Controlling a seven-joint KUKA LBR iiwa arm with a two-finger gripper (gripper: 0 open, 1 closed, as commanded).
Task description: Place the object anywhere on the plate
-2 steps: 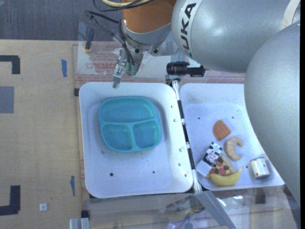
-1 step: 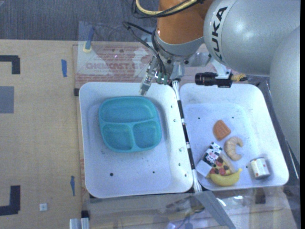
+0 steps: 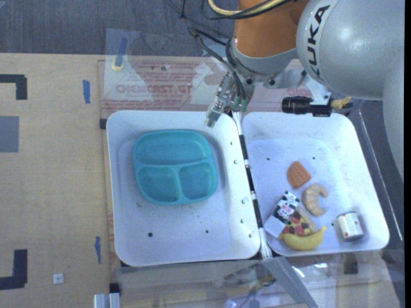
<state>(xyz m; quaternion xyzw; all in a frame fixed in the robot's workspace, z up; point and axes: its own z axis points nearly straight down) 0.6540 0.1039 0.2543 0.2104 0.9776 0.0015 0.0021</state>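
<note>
Claw: the two-finger metal gripper (image 3: 218,112) hangs over the far rim of the left bin, near the seam between the two bins; whether it is apart or together cannot be told, and nothing shows in it.
Arm: the grey arm with an orange band (image 3: 270,18) comes in from the upper right.
Plate: the teal plastic plate with three compartments (image 3: 174,167) lies in the shallow white left bin (image 3: 128,236), near the claw.
Objects: all lie in the shallow white right bin (image 3: 340,133), in its near half, well apart from the claw.
Orange piece: a small flat orange block (image 3: 298,173), tilted, farthest from the bin's near wall.
Croissant: a tan curved pastry toy (image 3: 315,198), just beside the orange block, long axis roughly front to back.
Banana: a yellow banana toy (image 3: 304,239) at the near wall, long axis left to right, ends curling up.
Black-and-white item: a small patterned toy (image 3: 287,207) just above the banana.
Can: a short silver cylinder (image 3: 349,226) lies on its side near the right corner.
</note>
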